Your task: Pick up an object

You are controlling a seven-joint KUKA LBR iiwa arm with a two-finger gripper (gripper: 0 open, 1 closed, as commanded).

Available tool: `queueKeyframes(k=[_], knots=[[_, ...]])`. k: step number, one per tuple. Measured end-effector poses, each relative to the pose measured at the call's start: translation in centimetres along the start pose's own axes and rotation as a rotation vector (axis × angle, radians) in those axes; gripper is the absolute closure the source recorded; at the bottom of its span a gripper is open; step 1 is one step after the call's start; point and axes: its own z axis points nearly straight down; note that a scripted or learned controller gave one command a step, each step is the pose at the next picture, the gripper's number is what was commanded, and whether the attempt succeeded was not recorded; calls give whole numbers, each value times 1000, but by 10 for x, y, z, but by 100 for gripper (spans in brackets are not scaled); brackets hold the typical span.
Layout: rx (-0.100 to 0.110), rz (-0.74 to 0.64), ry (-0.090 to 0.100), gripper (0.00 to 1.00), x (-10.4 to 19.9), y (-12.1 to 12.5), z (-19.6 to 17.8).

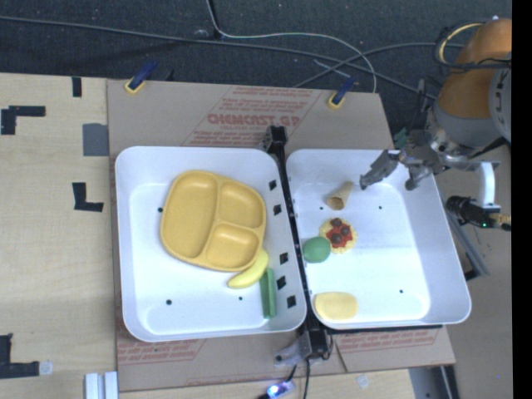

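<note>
Largest first. Your worktop (pixel 50 223) is light wood with a cardboard sheet (pixel 249 115) under two white bins. The right bin (pixel 416 256) sits directly under the end effector; the left bin (pixel 141 248) is well off to the end effector's left in the camera view, past the centre divider.

The arm (pixel 474 81), grey with orange, comes in at the upper right. The end effector (pixel 391 170) hangs over the top right corner of the right bin, its two dark fingers (pixel 372 173) spread apart at a fair width, with nothing between them.

The yellow divided plate (pixel 212 220) is far left of the end effector, in the left bin. A banana (pixel 249 271) touches the plate's lower edge, and a green stick-shaped item (pixel 268 293) lies just beside the banana, both well away from the end effector.

In the right bin, a pale yellow flat piece (pixel 336 306) lies farthest below the end effector, near the front wall. The green ball (pixel 317 249) and the small pastry with red topping (pixel 339 234) sit touching or nearly so, below and left of the fingers. Closest candidate: a small tan cone (pixel 339 195), just beside the left fingertip, lower left, not in contact as far as you can see.
</note>
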Motion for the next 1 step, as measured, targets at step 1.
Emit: queueKeyframes(k=[1], knots=[[-13, -3, -2, 0, 0, 3, -8]])
